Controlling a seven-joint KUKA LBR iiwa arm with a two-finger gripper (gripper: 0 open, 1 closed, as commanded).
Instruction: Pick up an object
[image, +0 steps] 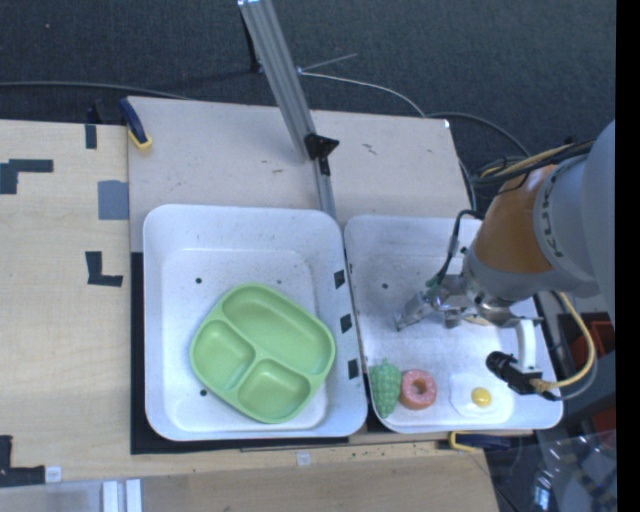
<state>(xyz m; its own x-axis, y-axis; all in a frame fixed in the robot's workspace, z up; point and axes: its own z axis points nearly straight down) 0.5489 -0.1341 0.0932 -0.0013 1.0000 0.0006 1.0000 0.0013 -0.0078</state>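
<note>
Pink donut (417, 389) lying at right bin's (400, 250) near edge, beside green toy (385, 388) and fried egg (480, 398). Gripper (412, 314) above bare floor, finger state impossible to tell. Best shifted over 1 target, then lowered straight.

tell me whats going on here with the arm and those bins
A grey arm with an orange band reaches in from the right over the right bin, its gripper low above a bare patch of the bin floor, with nothing between its fingers. Along that bin's near edge sit a green toy, a pink donut and a fried egg, all untouched. The left bin holds a green divided plate. Nothing is picked up yet.
</note>
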